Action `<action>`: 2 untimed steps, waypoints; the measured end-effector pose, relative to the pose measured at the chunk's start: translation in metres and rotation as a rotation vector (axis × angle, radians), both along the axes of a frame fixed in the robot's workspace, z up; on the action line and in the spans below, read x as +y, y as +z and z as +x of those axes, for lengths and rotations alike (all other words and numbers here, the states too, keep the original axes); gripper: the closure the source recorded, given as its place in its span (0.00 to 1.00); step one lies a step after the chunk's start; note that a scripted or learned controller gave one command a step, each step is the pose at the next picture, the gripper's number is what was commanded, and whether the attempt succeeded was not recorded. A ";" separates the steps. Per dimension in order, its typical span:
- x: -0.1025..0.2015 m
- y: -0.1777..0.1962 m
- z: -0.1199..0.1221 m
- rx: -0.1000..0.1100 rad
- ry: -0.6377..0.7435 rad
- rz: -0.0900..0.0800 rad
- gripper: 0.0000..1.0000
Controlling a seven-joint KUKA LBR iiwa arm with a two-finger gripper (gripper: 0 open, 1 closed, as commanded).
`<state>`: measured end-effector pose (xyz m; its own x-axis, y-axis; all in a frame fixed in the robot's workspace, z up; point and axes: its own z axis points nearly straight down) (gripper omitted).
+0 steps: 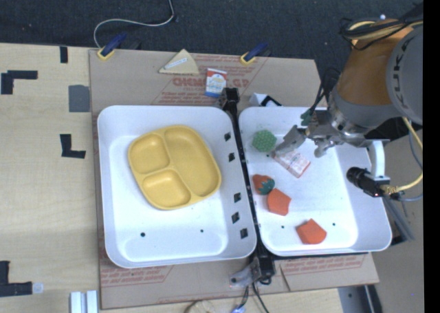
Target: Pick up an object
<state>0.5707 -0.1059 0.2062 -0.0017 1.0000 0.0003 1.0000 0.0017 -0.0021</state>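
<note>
- Hovering over the right bin (344, 236), my gripper (306, 141) is above a small clear packet (294, 162) that lies in the upper middle of this bin.
- My fingers (291, 139) look a little apart, one on the left and one on the right, and nothing is between them; I do not hold anything.
- The packet is just under my fingertips, maybe touching the left one; I cannot tell for sure.
- I judge the packet is light and soft, with a smooth plastic skin, so it may slip or crumple. I would close on its short sides, near the middle.
- Near it lie a green ball (264, 141), a small orange-and-green piece (262, 184), and two orange blocks (278, 202) lower down. These look more stiff and easier to pinch.
- The left bin (113, 188) bears a yellow tray (173, 166) with three compartments.
- Writing: the cardboard (192, 83) under the bins has red print, but it is too blurred to read. A small red-and-white box (216, 82) stands behind the bins; its label I cannot read. On my arm some letters show, cut by the edge.
</note>
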 end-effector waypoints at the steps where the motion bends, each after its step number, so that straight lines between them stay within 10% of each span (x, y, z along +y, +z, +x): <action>1: 0.012 -0.101 0.060 -0.007 0.001 -0.001 0.00; 2: 0.010 -0.121 0.097 -0.001 -0.001 -0.005 0.00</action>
<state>0.6680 -0.0958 0.0853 -0.0008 1.0000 -0.0050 1.0000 0.0008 -0.0011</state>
